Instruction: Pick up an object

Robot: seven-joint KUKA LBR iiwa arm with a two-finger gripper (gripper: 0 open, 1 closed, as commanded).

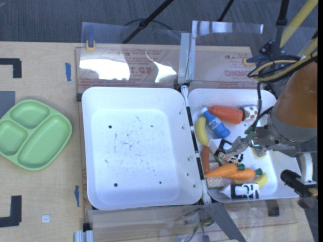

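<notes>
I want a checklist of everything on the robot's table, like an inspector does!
Surface: wooden bench with a left bin and a right bin.
Job's things: in the right bin, a banana, blue bottle, orange toy and carrot piled together.
Clutter: green divided plate left of the bins.
Grippers: gripper low over the pile.
Cables: black and yellow cables by the arm.
Surroundings: grey floor, dark stand legs.
</notes>
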